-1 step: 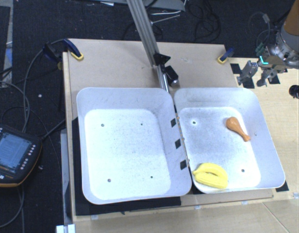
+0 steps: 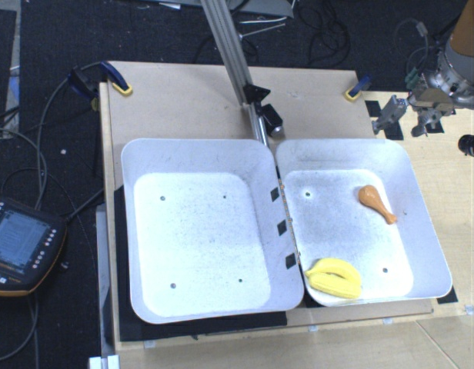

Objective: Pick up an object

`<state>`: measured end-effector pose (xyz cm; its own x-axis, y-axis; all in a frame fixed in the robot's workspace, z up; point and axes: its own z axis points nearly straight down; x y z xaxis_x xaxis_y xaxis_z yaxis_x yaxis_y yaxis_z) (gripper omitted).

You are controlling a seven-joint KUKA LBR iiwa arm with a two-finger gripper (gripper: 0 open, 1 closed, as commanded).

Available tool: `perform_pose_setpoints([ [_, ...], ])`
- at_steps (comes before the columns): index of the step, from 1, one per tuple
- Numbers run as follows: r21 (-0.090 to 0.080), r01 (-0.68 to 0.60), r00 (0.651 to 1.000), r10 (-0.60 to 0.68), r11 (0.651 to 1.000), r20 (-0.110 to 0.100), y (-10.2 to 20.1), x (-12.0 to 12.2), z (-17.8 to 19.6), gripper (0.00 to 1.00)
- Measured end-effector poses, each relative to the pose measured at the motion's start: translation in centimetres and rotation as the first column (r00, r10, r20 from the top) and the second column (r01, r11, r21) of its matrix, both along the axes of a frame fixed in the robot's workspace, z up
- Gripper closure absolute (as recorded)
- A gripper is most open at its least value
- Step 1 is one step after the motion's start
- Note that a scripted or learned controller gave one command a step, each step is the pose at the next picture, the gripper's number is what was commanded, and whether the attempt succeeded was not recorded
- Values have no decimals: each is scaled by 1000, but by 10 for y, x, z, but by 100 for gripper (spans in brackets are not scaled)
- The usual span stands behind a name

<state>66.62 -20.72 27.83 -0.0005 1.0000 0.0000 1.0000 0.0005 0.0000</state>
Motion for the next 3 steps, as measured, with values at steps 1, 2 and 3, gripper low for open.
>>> perform_pose_setpoints([
  [1, 1, 0, 1000, 0, 1000, -5, -2, -1, -63, 0],
  [2, 1, -1, 1000, 1, 1000, -3, 1, 3, -107, 0],
  [3, 1, 0, 1000, 0, 1000, -5, 2, 6, -170, 0],
])
